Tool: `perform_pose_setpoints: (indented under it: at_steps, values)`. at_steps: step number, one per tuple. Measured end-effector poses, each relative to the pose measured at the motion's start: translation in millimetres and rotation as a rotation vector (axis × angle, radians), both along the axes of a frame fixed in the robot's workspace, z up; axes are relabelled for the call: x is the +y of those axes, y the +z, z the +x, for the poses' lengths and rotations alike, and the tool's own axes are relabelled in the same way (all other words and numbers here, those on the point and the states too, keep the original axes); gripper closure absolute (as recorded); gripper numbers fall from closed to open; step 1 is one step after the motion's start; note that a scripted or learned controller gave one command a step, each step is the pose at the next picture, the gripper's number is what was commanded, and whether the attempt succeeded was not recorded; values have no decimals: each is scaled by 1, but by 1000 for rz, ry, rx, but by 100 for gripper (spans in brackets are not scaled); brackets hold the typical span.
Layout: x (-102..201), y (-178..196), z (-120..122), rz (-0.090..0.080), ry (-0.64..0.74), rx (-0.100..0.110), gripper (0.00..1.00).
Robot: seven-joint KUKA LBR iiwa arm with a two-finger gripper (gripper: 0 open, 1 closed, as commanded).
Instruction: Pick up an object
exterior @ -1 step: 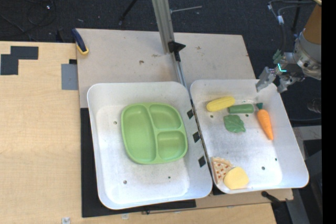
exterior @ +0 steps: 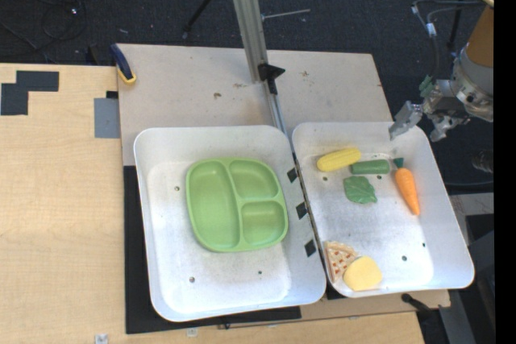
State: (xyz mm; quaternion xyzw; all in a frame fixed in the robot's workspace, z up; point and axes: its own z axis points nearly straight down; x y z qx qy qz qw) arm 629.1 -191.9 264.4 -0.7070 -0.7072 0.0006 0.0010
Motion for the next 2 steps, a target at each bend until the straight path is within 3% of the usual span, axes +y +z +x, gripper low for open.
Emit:
perform_pose_setpoints:
  at_steps: [2]
  values:
    - [8, -114, -19, 2, -1, 6, 0]
